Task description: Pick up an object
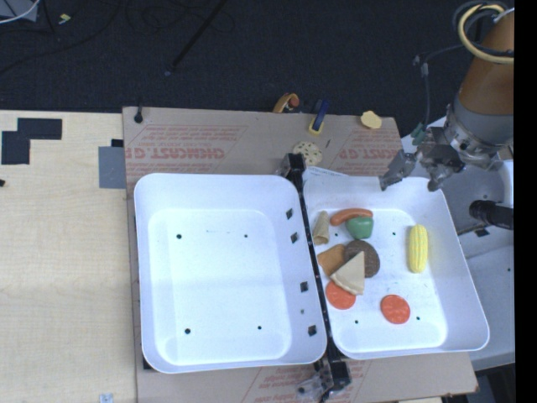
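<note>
The right bin [453, 305] holds several toy foods: a yellow corn cob [417, 248], a red sausage [351, 216] above a green pepper [360, 227], a beige cone [321, 227], a brown round piece [366, 254] under a cream wedge [351, 273], and two red-orange discs [340, 296] [395, 309]. My gripper [414, 173] hangs over the bin's far right rim, up and right of the food. Its two dark fingers are spread wide with nothing between them.
The left bin [159, 267] sits beside it, sharing a black divider [307, 250]. On the cardboard behind the bins lie a spotted cookie [308, 151], a yellow piece [371, 120], a blue-yellow item [318, 117] and an orange ring [287, 102].
</note>
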Tool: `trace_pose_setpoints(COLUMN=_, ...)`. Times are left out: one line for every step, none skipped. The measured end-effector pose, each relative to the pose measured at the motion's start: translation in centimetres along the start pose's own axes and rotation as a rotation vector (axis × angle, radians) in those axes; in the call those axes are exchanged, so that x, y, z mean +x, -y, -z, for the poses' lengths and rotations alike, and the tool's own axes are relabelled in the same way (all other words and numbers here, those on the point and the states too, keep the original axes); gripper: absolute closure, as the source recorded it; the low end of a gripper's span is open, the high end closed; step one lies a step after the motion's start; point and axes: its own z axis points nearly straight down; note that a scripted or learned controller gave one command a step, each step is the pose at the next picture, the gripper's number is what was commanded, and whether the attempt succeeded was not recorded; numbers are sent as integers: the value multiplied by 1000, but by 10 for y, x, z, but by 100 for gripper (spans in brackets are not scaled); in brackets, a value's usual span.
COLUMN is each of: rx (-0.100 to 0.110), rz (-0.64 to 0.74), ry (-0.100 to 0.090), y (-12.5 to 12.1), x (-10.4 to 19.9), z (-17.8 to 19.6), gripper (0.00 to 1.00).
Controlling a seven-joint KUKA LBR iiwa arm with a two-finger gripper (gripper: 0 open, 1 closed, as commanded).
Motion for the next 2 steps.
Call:
trace_pose_setpoints(rx=10, rz=4, ry=-4, y=-13, x=65, z=-122, gripper=0)
trace_pose_setpoints(rx=5, rz=-8, ry=-2, y=87, x=31, z=-181, gripper=0)
